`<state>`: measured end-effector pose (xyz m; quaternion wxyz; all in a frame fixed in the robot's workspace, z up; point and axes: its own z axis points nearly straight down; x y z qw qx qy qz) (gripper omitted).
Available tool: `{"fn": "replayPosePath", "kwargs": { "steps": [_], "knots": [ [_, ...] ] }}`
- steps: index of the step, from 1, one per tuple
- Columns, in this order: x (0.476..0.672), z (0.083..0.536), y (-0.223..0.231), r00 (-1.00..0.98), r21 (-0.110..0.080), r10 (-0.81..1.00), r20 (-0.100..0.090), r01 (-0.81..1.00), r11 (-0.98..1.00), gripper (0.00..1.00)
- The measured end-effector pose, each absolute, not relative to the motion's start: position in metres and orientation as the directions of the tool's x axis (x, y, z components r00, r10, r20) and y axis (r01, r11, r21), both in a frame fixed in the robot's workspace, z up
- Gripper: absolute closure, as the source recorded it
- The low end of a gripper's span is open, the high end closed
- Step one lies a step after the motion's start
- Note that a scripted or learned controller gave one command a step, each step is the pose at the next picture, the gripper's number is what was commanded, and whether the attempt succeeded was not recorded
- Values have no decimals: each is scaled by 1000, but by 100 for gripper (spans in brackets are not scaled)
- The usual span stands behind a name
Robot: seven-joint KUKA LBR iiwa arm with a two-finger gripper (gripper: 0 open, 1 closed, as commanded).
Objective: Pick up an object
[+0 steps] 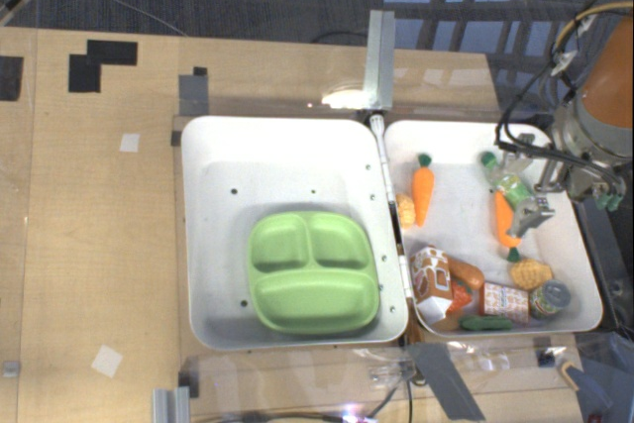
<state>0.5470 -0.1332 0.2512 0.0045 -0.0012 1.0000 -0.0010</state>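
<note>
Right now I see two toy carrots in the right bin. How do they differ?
The left carrot lies on bare bin floor near the divider, whole and in plain sight. The right carrot lies directly beneath the gripper, partly hidden by it. The left carrot's dark green top points to the far wall; the right carrot's top, also at its far end, looks paler and bushier. Both are orange, lie lengthwise, and rest in the right bin.

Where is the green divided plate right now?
The green divided plate lies in the left bin, toward its near edge, close to the divider shared with the right bin.
</note>
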Motion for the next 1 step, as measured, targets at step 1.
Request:
{"fn": "replayPosePath", "kwargs": {
  "steps": [1],
  "knots": [
    [580, 96, -172, -999, -2, 47, -10, 47, 999, 0]
  ]
}}
